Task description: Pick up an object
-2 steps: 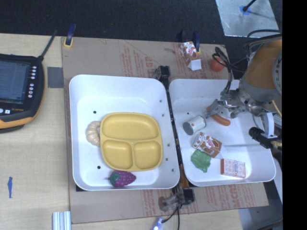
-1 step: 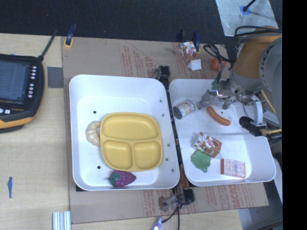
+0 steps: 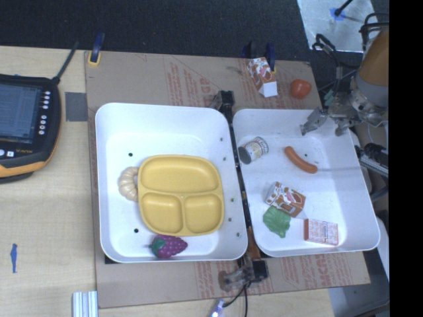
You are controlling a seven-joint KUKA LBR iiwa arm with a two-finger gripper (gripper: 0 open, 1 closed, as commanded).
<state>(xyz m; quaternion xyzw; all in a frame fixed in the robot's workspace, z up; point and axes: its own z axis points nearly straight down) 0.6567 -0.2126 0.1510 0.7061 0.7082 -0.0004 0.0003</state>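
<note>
1. The left bin holds a yellow divided tray with three compartments. A pale ridged toy lies against the tray's left edge, and a bunch of purple toy grapes sits just below the tray by the bin's near wall.
2. The right bin holds five small things, and the arm reaches over its upper right corner.
3. The gripper hangs above the far right part of the right bin with its two fingers spread apart and nothing between them. It is near the sausage but apart from it.
4. A red and white carton lies tilted near the middle of the right bin, its long axis running from upper left to lower right.
5. A flat orange packet lies near the bin's near right corner, roughly level across the view.
6. A green leafy toy sits just below the carton, touching or nearly touching it.
7. A small can lies on its side at the upper left of the right bin, its open end facing lower left.
8. A toy sausage lies right of the can, its long axis slanting from upper left down to lower right.
9. Beyond the bins, on the cardboard, stand a small carton and a red tomato.
</note>
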